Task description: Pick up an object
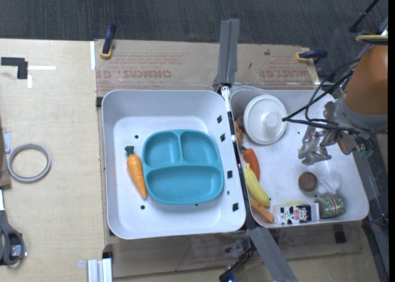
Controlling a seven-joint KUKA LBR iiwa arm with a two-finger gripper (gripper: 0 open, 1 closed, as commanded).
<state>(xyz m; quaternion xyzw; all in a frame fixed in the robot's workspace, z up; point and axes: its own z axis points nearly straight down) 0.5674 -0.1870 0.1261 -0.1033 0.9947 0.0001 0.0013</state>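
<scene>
Your pincer [315, 153] hangs over the right bin [355, 170], in the right middle of the frame, pointing down and slightly left. It is small and metallic against the white floor, so you cannot tell whether it is clenched or released, and nothing can be made out in it. The arm [369, 83] enters from the right edge; its orange band is cut off by the frame, and black cables cross in front of it.

Just below the pincer lies a brown round object [307, 181], with a clear, hard-to-read item [331, 182] beside it. Lower still, along the bin's bottom wall, you have a green can [331, 205] and a small printed carton [295, 213]. A white lidded bowl [265, 119] sits to the upper left of the pincer. Along the bin's left wall a banana [256, 187] and some orange and red pieces are crowded together, partly hidden by the rim.

The floor between the pincer and the banana is bare.

The left bin [117, 114] holds a blue divided plate [183, 166] with a carrot [136, 173] just left of it. On the table [49, 102], at the far left, lies a roll of tape [27, 161].
</scene>
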